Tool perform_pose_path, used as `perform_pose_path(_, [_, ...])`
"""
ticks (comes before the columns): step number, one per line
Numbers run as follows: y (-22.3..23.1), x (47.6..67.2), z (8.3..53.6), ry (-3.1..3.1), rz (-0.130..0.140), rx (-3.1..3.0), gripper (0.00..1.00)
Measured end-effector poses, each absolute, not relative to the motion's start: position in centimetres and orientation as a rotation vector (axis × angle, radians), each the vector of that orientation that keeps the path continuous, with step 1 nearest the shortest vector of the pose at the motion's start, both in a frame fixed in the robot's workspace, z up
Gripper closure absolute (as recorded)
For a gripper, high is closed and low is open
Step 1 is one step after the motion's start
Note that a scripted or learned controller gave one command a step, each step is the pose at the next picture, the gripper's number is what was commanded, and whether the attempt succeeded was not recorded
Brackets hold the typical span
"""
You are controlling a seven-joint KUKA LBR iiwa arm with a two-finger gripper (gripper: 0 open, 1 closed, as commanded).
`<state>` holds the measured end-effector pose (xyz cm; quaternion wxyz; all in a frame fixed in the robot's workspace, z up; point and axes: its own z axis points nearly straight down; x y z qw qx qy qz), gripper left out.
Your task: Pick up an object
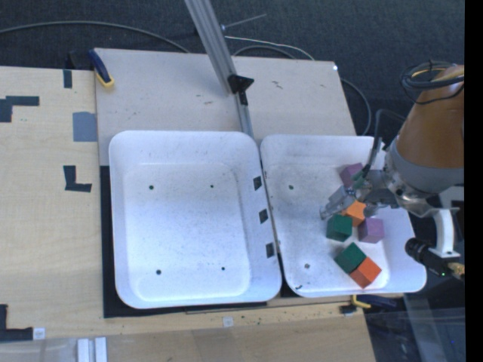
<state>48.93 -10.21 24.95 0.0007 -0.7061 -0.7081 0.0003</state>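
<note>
Our tool (341,204) hangs low among clustered blocks, beside an orange block (355,210); we cannot tell its opening or hold.

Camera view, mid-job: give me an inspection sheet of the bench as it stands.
Surface: pale wooden bench bearing two shallow white plastic bins, the left bin and the right bin.
Job's things: small blocks clustered in the right bin: purple, orange, green, purple, green, orange.
Clutter: blue-and-yellow clamp; dark tape marks.
Grippers: claw low over the block cluster; grasp unclear.
Cables: thin cables on the dark floor.
Surroundings: slanted metal pole.
</note>
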Motion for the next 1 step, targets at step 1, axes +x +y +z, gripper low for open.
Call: perform_pose_path(1, [-18.55, 48.28, 16.04, -2.211, 0.011, -2.224, 0.00])
